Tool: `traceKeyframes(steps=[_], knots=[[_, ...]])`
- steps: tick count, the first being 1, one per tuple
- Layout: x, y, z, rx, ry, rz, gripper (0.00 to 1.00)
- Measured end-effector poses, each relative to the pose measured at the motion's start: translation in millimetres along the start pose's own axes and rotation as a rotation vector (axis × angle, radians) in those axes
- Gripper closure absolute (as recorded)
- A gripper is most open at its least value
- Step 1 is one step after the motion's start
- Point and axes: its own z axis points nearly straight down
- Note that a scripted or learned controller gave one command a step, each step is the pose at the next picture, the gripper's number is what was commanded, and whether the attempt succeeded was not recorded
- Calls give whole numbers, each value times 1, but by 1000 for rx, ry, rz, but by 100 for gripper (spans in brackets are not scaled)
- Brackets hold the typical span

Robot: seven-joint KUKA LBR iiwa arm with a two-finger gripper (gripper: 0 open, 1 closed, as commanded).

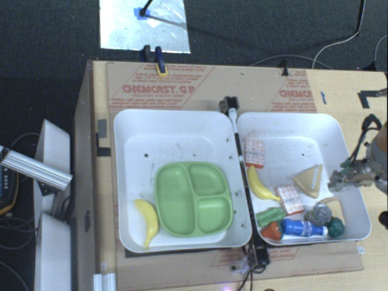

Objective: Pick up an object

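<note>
**A cardboard-topped bench on dark carpet**

The floor (48, 35) is dark, speckled carpet, running along the top and down the side farthest from the claw. Well beyond the claw, up at the far edge, a shiny silver sheet (144, 18) lies flat on the carpet with a bit of blue tape on it. The bench top (182, 86) is covered in tan cardboard printed with red lettering. A blue and yellow clamp (159, 60) grips its far edge. A white cable (339, 41) trails over the carpet above the claw. On the opposite side from the claw stand a white panel (51, 223) and a ribbed metal bar (36, 167). Light is even and soft.
</note>
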Motion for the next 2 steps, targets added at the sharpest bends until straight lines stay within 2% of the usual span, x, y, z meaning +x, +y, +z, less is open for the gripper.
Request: traceKeyframes(steps=[1,2], knots=[[0,0,0,0,0,1,0],[13,94,32,5,2,-1,0]])
